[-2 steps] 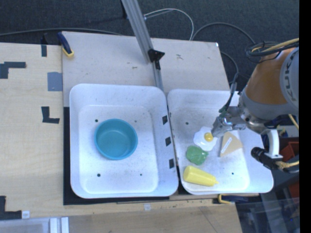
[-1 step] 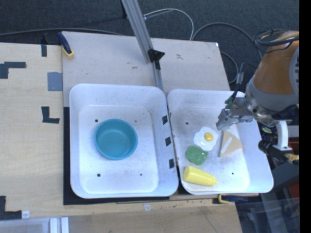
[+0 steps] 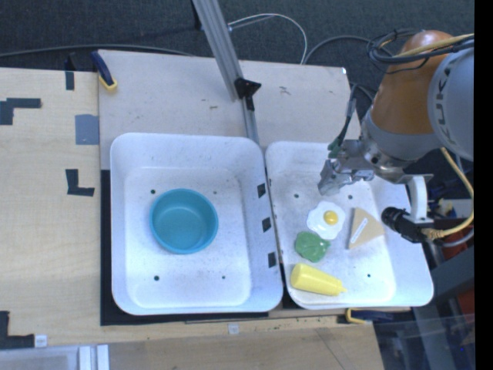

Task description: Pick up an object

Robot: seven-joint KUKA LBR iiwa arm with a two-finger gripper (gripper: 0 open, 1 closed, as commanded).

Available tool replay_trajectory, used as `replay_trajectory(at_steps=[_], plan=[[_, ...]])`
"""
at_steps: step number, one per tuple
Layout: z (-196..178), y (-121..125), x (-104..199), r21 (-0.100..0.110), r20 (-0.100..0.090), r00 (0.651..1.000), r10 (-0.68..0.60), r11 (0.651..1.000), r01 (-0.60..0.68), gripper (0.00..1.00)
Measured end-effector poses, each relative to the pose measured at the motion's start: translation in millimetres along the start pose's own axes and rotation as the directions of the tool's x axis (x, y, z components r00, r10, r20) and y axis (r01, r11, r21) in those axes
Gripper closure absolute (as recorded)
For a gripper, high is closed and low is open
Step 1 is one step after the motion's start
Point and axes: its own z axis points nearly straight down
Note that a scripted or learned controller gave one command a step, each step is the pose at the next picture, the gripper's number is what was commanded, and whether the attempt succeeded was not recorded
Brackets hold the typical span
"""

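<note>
The right bin (image 3: pixel 296 164) holds a fried egg toy (image 3: pixel 326 220), a tan cheese wedge (image 3: pixel 363 228), a green round piece (image 3: pixel 311 246) and a yellow cone-shaped piece (image 3: pixel 316 280). My gripper (image 3: pixel 334 182) hangs over the upper part of this bin, just above the fried egg toy and up-left of the cheese wedge. Nothing shows between its fingers. A blue bowl (image 3: pixel 184 220) sits in the left bin (image 3: pixel 135 156).
A slanted metal pole (image 3: pixel 223 45) crosses the bench behind the bins. Cables trail at the back right. A black fitting (image 3: pixel 400 222) sticks out by the right bin's right edge. Bare bin floor lies left of the gripper.
</note>
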Motion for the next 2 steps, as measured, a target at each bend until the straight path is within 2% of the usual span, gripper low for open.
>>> replay_trajectory(at_steps=[1, 2], plan=[[2, 32, 43, 0.001, 0.0, 1.0, 0.001, 1.0, -0.001, 1.0], [17, 51, 89, 0.002, 0.001, 1.0, 0.001, 1.0, -0.001, 1.0]])
